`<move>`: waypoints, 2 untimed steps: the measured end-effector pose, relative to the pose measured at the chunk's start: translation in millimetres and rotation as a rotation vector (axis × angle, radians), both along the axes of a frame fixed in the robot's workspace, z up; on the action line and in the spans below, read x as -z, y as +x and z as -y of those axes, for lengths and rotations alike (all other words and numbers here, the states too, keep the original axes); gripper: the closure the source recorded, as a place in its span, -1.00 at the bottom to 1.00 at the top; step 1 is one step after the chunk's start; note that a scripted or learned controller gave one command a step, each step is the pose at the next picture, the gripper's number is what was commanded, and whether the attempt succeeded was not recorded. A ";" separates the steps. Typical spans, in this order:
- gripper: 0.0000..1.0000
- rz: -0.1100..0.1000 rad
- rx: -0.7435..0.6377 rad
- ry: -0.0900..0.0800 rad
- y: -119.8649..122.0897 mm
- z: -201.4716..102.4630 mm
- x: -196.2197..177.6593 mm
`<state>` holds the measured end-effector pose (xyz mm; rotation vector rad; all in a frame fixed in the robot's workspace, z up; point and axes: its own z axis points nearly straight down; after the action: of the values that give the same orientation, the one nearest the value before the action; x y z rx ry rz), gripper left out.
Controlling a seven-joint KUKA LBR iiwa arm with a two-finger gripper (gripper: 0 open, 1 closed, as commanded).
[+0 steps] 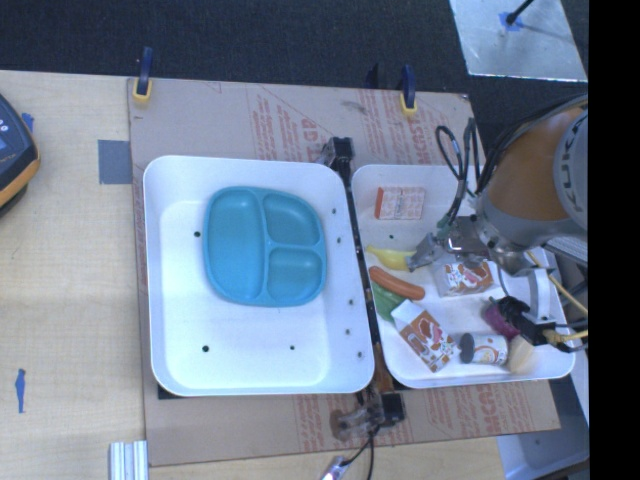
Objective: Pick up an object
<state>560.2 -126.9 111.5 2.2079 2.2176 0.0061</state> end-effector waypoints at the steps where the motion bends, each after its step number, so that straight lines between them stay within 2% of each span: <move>1: -1.00 -0.015 -0.002 0.005 46.3 -30.7 19.8; 2: -1.00 -0.014 -0.001 0.006 94.9 -20.6 18.1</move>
<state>655.1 -106.3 93.4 2.2169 2.2289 -0.0019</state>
